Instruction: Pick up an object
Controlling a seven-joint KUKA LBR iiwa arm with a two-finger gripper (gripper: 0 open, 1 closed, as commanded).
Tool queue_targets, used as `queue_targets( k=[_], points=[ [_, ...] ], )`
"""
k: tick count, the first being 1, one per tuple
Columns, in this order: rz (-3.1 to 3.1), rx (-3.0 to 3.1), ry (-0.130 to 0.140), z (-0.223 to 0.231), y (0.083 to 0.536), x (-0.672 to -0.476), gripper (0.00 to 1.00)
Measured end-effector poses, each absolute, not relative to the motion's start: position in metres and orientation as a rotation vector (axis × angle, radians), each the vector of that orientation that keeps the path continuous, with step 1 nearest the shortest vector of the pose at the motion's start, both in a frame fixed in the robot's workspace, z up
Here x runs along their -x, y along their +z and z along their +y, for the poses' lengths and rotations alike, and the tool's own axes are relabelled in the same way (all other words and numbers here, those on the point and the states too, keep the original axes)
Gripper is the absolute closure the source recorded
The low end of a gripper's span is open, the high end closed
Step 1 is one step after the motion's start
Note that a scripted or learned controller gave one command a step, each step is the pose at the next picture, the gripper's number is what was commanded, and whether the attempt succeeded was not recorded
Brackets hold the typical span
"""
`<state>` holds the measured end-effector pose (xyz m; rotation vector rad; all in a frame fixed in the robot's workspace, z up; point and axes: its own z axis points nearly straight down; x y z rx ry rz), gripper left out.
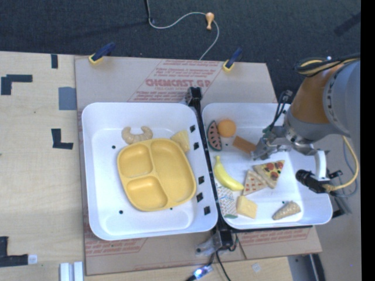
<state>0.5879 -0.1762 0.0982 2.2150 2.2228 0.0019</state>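
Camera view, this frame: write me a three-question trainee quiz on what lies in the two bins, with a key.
1. True or false: the yellow tray lies in the left bin.
2. Which lies nearest the gripper? A) banana B) orange block C) cone
3. Fill in: the pizza slice lies in the ____ bin.

Key: 1 true. 2 B: the block lies right beside the gripper, in the right bin. 3 right.
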Motion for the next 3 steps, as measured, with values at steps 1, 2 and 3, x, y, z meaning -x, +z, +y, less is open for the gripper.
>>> queue_targets(
  k=[1, 2, 3],
  points=[
    [2.222, -2.220, 0.002, -0.175, 0.157, -0.580, 1.00],
    [2.222, -2.216, 0.005, -0.167, 0.217, -0.584, 1.00],
    [2.224, -2.220, 0.001, -0.166, 0.225, -0.584, 1.00]
  ],
)
